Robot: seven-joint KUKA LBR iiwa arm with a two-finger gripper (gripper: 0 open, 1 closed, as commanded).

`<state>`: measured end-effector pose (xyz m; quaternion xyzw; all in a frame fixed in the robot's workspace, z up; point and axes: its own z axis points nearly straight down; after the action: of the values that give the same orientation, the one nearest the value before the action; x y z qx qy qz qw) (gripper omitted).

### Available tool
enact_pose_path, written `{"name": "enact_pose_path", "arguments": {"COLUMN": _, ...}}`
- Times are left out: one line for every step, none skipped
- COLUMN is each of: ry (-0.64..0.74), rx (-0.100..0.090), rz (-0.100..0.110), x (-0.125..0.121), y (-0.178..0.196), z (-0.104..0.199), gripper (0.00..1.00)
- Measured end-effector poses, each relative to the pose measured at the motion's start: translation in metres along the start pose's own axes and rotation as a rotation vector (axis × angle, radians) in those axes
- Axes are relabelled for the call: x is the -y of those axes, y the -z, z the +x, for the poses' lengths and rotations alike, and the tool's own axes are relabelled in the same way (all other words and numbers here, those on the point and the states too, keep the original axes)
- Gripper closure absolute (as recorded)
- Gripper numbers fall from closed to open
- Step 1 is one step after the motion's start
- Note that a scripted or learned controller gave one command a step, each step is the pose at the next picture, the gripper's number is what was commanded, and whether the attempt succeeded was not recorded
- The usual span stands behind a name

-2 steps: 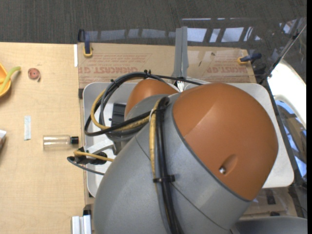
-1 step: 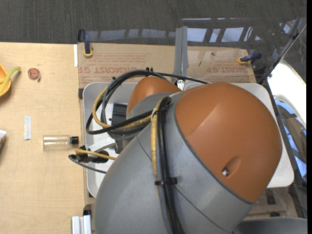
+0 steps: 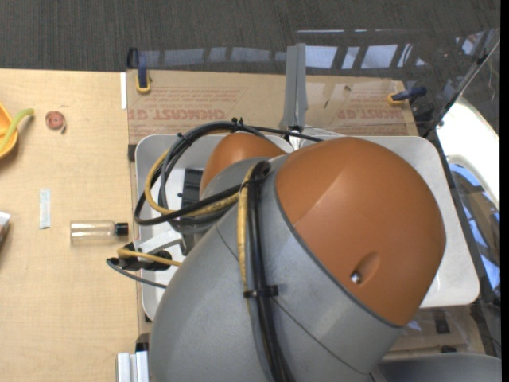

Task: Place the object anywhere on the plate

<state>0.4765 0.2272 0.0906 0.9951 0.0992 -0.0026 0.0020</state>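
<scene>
The arm fills the lower right of the camera view, its grey body and big orange cap close under the lens, with a second orange joint beyond it. It leans over the white bins, covering nearly all of them. Black and yellow cables loop off its left flank and hang over the left rim of the nearer bin.

The gripper is hidden beneath the arm's own bulk, so I cannot tell how it stands or whether it has hold of anything. The plate and the object for it are also covered, and I cannot tell where either lies.

Part of the far right bin's rim shows at the right, past the orange cap.

On the wooden desk to the left of the bins, a small clear bottle with a black cap lies on its side, near the bin's left wall. Beside it, towards the desk's left edge, sits a small pale strip. Near the desk's far left corner lies a little red disc, and an orange and green thing juts in at the left edge.

Behind the bins, a sheet of printed cardboard is held by clamps.
</scene>
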Motion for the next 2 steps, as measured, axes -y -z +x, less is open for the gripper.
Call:
{"name": "enact_pose_path", "arguments": {"ry": -0.001, "rx": 0.004, "rz": -0.003, "x": -0.0028, "y": 0.0078, "z": -0.0007, "gripper": 1.0}}
{"name": "enact_pose_path", "arguments": {"ry": -0.005, "rx": 0.008, "rz": -0.006, "x": -0.0058, "y": 0.0159, "z": -0.001, "gripper": 1.0}}
